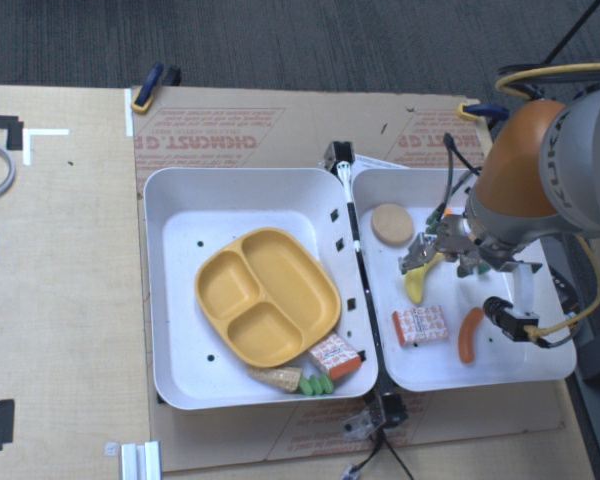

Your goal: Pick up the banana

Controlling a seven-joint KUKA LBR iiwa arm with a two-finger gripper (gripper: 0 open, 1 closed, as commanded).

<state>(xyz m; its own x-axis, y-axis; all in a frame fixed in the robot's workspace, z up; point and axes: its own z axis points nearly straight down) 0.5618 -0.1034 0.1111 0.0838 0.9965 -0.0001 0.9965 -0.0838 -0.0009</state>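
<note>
the gripper [426, 255] is seen in the right bin [540, 368], toward the middle right of the frame, below the grey arm [580, 158] and its orange band [515, 163]. the metal fingers are set low over the top end of the banana [416, 282]; the yellow fruit appears between them, though whether it is truly clamped or only touched cannot be told, and how far apart the fingers stand cannot be told either.

the banana is a short, curved yellow piece, smooth and slightly glossy, lying near the left-centre of the right bin with its lower end pointing to the bottom of the frame. just above it to the left a round tan disc [391, 224] with a matt surface is found. below it a small red-and-white printed packet [420, 324] lies flat, and to the right of that a slim orange-red sausage shape [467, 334].

in the left bin [170, 268] a yellow three-compartment plate [267, 295] of smooth plastic is placed, with a red-and-white carton [335, 357], a beige piece [276, 377] and a green item [317, 384] along its lower edge.

both bins are shallow, white and round-cornered, joined at a central divider [355, 258]. bare white floor is left around the banana on its left, toward the divider wall, while the packet sits close below it.
</note>
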